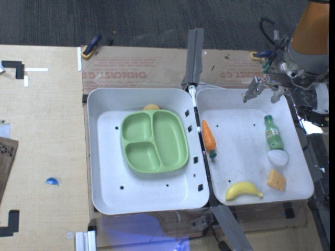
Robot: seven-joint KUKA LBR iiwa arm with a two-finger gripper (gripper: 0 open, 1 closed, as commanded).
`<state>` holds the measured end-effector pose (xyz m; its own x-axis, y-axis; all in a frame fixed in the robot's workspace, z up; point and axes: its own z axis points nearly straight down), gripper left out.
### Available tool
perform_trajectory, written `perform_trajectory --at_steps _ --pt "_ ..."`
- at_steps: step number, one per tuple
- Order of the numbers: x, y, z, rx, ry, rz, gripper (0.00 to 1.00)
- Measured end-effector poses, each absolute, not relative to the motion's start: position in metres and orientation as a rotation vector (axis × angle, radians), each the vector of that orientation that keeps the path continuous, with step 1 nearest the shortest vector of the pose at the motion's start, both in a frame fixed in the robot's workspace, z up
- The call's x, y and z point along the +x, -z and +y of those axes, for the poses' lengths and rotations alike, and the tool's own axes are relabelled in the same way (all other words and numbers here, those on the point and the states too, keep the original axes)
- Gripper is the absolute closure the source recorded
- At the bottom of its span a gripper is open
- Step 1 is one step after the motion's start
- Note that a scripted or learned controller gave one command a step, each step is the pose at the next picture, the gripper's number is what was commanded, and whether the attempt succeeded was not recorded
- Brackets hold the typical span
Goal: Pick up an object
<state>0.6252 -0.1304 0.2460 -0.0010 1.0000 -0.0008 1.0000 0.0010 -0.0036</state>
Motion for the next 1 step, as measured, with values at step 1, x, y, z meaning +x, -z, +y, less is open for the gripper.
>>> perform_trajectory --at_steps 1 --pt "0.6211 -0.118 -0.1727 -2.225 -0.004 -2.214 0.0"
